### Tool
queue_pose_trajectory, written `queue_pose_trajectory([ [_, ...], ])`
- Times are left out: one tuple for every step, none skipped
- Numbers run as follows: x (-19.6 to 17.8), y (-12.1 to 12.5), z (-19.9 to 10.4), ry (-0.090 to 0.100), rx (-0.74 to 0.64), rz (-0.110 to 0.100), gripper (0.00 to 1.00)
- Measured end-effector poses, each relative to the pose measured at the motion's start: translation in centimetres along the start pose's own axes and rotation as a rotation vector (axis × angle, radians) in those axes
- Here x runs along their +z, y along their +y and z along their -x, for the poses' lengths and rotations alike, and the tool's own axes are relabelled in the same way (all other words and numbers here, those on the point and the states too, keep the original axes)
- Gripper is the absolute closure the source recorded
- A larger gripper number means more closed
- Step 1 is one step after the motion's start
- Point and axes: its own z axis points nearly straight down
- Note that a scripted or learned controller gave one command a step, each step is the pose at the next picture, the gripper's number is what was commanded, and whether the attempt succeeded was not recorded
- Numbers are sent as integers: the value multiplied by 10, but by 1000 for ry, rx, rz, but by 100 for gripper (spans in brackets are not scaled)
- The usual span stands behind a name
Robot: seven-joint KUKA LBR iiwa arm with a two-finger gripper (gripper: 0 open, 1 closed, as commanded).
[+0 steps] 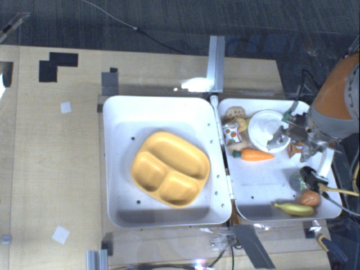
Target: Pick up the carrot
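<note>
partly cut off at right, the arm (337, 97) hangs its gripper (279, 136) over a white bowl (263, 127); its grip state is unclear. just below lies the carrot (257, 156), free, near a banana (295, 208).

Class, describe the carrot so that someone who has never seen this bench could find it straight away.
Start at the right-hand white bin, the one the arm reaches over. Near its left wall, just below a round white dish, lies the carrot, on its side with its green end pointing left. It is the bin's one long, bright orange thing; the banana by the bottom wall is yellow.
</note>
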Motion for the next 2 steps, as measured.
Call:
queue_pose_trajectory([
  [86, -1, -47, 3, 168, 6, 0],
  [84, -58, -24, 4, 194, 7, 0],
])
